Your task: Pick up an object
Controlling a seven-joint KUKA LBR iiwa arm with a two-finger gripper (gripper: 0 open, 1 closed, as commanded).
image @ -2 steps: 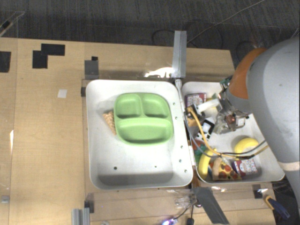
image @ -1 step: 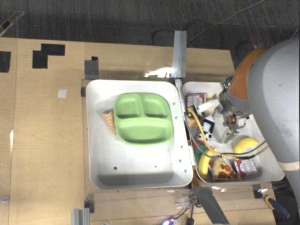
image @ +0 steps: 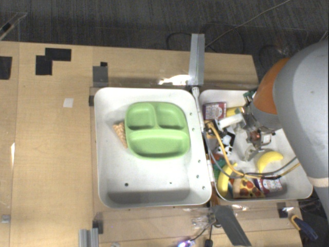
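The right bin (image: 303, 189) holds a jumble of small things. A yellow banana (image: 269, 160) lies at its middle right. A maroon packet (image: 215, 110) sits at the far left corner. Along the near wall lie a yellow-green toy (image: 223, 181), a pizza-printed box (image: 247, 188) and a dark packet (image: 271, 185). My gripper (image: 254, 144) reaches down into the middle of this bin, just left of and above the banana. Nothing can be made out between its tips, which are lost against the clutter.
The left bin (image: 149, 189) holds a green divided plate (image: 156, 129) with a tan textured piece (image: 120, 133) poking out from under its left edge. The grey arm (image: 303, 102) covers the right bin's far right part. A metal post (image: 197, 60) stands behind the bins.
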